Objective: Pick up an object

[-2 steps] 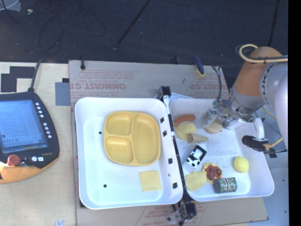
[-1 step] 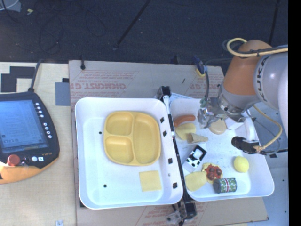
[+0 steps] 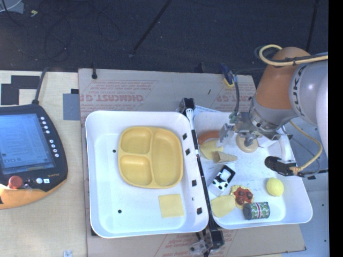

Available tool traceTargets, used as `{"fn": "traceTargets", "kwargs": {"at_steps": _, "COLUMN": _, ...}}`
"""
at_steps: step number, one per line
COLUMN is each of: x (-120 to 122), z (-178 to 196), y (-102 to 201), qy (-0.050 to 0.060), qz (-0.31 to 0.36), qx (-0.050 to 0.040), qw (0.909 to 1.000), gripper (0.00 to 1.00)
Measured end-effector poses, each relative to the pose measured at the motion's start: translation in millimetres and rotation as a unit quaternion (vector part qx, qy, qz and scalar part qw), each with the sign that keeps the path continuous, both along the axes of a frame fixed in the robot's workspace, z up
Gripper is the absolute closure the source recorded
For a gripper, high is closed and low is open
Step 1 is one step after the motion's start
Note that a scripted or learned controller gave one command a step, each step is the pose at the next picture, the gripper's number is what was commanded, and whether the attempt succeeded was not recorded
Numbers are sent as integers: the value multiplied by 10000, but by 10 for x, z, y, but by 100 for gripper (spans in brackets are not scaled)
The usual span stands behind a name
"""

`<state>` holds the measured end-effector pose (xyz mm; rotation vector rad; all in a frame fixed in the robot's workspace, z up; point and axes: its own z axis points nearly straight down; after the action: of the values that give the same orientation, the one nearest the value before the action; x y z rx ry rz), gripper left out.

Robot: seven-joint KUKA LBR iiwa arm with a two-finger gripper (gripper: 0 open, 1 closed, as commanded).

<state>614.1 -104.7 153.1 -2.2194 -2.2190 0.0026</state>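
The gripper [image 3: 239, 134] hangs over the right bin [image 3: 300, 210], near a pale yellow wedge [image 3: 211, 150]; whether its grip is wide or narrow I cannot tell.

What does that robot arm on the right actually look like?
The arm is thick, rounded and light grey, with a broad orange band above the wrist. A yellowish cable loops over the top. Its tool is small, metallic and grey.

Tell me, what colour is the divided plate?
Pale yellow divided plate, clearest in the camera view.
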Motion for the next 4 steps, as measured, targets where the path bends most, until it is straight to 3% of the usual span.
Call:
{"fn": "traceTargets", "kwargs": {"at_steps": 1, "x": -532, "z": -591, "y": 199, "qy": 41, "qz": -14, "qx": 10, "qw": 10000, "gripper": 0}}
{"fn": "traceTargets", "kwargs": {"at_steps": 2, "x": -502, "z": -462, "y": 182, "qy": 16, "qz": -33, "qx": 2, "qw": 10000, "gripper": 100}}
{"fn": "traceTargets", "kwargs": {"at_steps": 3, "x": -503, "z": -467, "y": 182, "qy": 18, "qz": -36, "qx": 3, "qw": 10000, "gripper": 0}}
{"fn": "traceTargets", "kwargs": {"at_steps": 4, "x": -933, "z": -641, "y": 73, "qy": -37, "qz": -19, "qx": -1, "qw": 10000, "gripper": 0}}
